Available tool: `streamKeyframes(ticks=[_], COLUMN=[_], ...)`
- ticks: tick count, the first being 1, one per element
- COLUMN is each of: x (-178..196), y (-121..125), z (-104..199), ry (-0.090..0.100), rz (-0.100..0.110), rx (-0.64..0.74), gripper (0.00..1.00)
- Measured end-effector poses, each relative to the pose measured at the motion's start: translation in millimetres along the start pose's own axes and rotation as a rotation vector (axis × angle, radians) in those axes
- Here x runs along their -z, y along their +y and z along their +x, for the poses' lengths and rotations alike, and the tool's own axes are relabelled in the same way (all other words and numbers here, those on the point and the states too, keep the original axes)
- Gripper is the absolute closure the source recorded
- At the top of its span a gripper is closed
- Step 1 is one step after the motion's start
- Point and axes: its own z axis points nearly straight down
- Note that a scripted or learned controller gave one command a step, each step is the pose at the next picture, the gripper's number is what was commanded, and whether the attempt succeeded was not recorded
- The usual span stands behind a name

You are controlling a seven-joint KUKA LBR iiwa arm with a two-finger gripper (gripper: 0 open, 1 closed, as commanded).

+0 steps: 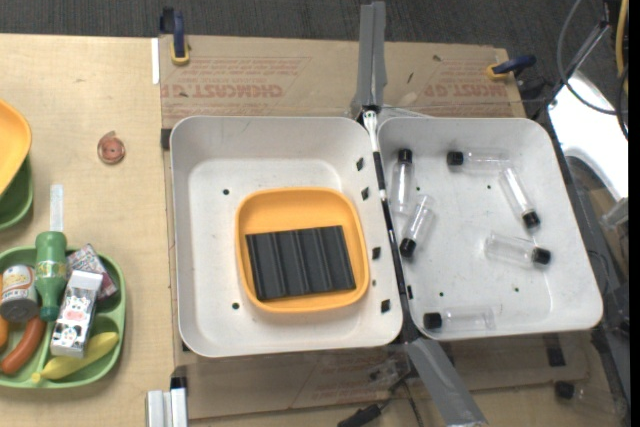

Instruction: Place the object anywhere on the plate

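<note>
Whether the gripper is wide, narrow or holding anything cannot be told from this overhead view. Two shallow white bins sit side by side on a sheet of cardboard (pixel 260 80).

The left bin (pixel 200 215) holds an orange plate (pixel 300 200) with rounded corners. A dark ribbed block (pixel 300 262) lies flat on the plate, near its middle and slightly tilted.

The right bin (pixel 470 245) holds six clear tubes with black caps, scattered and lying on their sides; one of them (pixel 517 252) rests near the right wall.

Left of the bins, on the pale wooden surface (pixel 80 85), a green tray (pixel 105 350) carries toy food and a small green bottle. An orange bowl (pixel 10 150) shows at the left edge.
</note>
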Motion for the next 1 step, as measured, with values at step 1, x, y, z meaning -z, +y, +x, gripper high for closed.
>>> streamKeyframes(ticks=[1], x=[15.3], y=[-80.5], z=[55.5], ry=[0.002], rz=[0.002], rx=[0.349], gripper=[0.0])
